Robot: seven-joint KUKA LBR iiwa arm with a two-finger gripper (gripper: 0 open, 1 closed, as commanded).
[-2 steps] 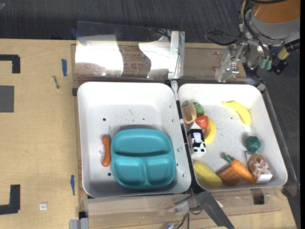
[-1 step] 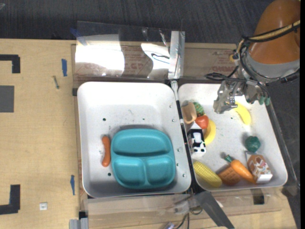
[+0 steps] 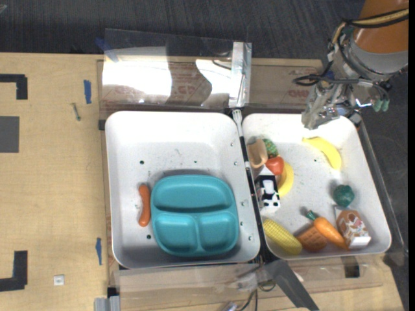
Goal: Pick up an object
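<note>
My gripper (image 3: 319, 116) hangs over the far edge of the right bin (image 3: 373, 193), pointing down. A yellow banana (image 3: 327, 151) lies just in front of and below it, on the bin floor and apart from it. Further along the right bin lie a green ball-like toy (image 3: 343, 194), a carrot (image 3: 326, 229), a small printed box (image 3: 353, 229) and a corn cob (image 3: 281, 236). Against the bin's left wall sit a black-and-white toy (image 3: 268, 192), a red tomato-like piece (image 3: 275, 166) and a brown piece (image 3: 257, 151).
The left bin (image 3: 130, 141) holds a teal divided plate (image 3: 194, 214) and an orange sausage (image 3: 144, 205) beside it. A clear plastic sheet (image 3: 175, 76) stands behind the left bin. The arm's orange band (image 3: 386, 15) and cables are at the top right.
</note>
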